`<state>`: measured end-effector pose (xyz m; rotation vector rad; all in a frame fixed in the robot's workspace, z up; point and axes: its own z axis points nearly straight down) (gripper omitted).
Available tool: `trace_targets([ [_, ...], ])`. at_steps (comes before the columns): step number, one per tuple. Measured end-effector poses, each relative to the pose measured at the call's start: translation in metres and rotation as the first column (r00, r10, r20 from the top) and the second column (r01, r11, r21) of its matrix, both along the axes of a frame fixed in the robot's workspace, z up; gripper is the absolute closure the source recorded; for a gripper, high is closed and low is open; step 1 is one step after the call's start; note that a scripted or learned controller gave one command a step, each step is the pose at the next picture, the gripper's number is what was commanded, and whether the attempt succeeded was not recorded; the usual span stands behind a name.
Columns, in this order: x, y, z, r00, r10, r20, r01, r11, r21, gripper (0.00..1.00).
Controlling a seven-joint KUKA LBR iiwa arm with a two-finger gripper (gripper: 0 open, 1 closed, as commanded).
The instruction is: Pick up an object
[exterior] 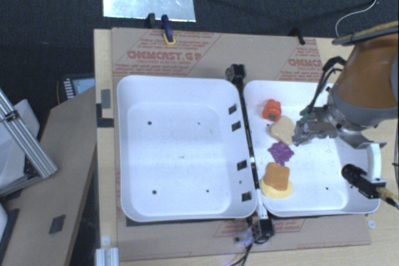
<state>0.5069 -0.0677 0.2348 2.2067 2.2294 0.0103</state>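
Gripper (pixel 303 134): positioned low inside the right bin (pixel 324 196), just beside the tan piece (pixel 283 129); whether it is spread or pressed together cannot be told, and nothing is seen held in it. Nearest item: orange block on a yellow base (pixel 277 180), lodged by the divider at the bin's near left. Next: purple cluster (pixel 280 151), just beyond it and close under the gripper's tip. Next: tan piece, touching or nearly touching the tip. Farthest: orange-red round piece (pixel 271 109), near the bin's far left. Left bin (pixel 181 87): listed alongside. Step judged: approach to a grasp, with lifting not yet done. Next move judged: the tan piece is to be centred under the tip, closed upon, then raised straight.
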Motion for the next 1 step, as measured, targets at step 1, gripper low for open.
trace_targets([
  [1, -0.0194, 0.0629, 0.1664, 1.0, 0.002, 0.009, -0.002, 1.0, 0.001, 1.0],
])
